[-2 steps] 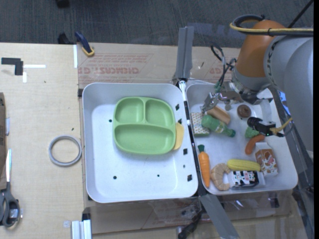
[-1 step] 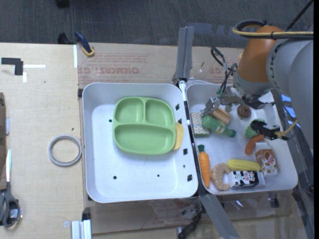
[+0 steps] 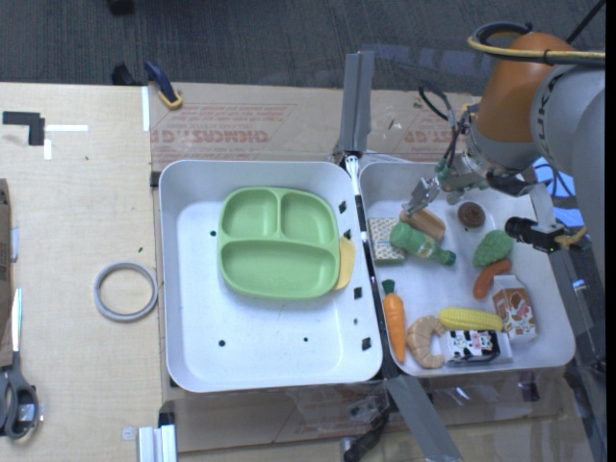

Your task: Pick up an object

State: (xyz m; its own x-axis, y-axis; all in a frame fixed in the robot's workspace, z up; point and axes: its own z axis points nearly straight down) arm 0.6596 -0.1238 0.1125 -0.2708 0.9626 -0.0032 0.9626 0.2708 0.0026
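The right bin (image 3: pixel 563 340) holds several toy foods. Among them are a brown bread roll (image 3: pixel 427 223), a green bottle (image 3: pixel 422 244), a waffle square (image 3: pixel 383 240), a carrot (image 3: pixel 394 321), a croissant (image 3: pixel 423 341), a corn cob (image 3: pixel 470 318), a broccoli (image 3: pixel 494 247), an orange sausage (image 3: pixel 490 276), a small carton (image 3: pixel 515 312) and a brown round piece (image 3: pixel 471 215). My gripper (image 3: pixel 423 195) hangs low in the bin's back part, just above and behind the bread roll. I see nothing held in it.
In the left bin (image 3: pixel 183 287) lies a green divided plate (image 3: pixel 279 242) with a yellow piece (image 3: pixel 346 263) at its right edge. A tape ring (image 3: pixel 125 290), scissors (image 3: pixel 15 398) and a blue clamp (image 3: pixel 164 85) lie on the bench to the left.
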